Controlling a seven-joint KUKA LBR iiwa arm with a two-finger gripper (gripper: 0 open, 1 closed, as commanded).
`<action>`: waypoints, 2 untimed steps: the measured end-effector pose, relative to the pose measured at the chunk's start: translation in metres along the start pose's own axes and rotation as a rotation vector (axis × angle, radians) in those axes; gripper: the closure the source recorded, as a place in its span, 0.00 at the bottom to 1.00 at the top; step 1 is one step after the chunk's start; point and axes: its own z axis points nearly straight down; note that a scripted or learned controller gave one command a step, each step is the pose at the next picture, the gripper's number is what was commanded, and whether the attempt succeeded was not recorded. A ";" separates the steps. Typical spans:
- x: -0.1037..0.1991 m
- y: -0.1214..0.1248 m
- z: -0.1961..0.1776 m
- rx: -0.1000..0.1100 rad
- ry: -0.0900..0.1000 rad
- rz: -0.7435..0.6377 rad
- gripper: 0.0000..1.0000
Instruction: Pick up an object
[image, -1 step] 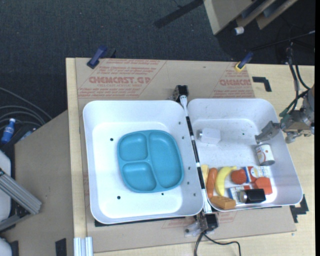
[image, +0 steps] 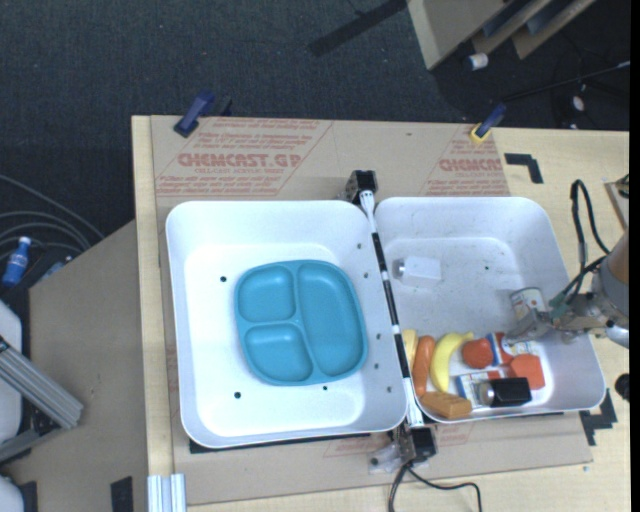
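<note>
The hand (image: 527, 308) sits low inside the right bin (image: 470, 215), at its right side, just above and to the right of a heap of toy food crowded into the bin's near corner. Whether its fingers are spread or closed cannot be told from here; nothing shows between them, so it looks to carry nothing yet.

The things worth going for lie just below and to the left of the hand: a red piece (image: 478, 352) nearest it, a yellow banana (image: 447, 355) further left, an orange sausage-shaped piece (image: 424, 362) beside that, a brown piece (image: 447, 405) at the bottom edge, and a black block (image: 511, 391) directly below. A small white card (image: 420, 268) lies alone, well to the hand's upper left.

To do this step well, I would pick one item with room around it. The red piece is closest, but it touches its neighbours, so the fingers may snag two things or push the heap against the bin wall. The banana's upper end stands freer and probably gives a cleaner grip. The hand should come straight down, close, and lift slowly.

The arm (image: 605, 300) reaches in from the right over the bin's rim, wrist low, with cables trailing behind it. The left bin (image: 200, 240) with its blue divided plate (image: 300, 322) is far to the hand's left and plays no part.
</note>
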 end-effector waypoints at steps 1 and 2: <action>0.004 -0.003 0.036 -0.003 0.010 -0.005 0.00; 0.000 -0.002 0.025 -0.011 -0.003 -0.002 1.00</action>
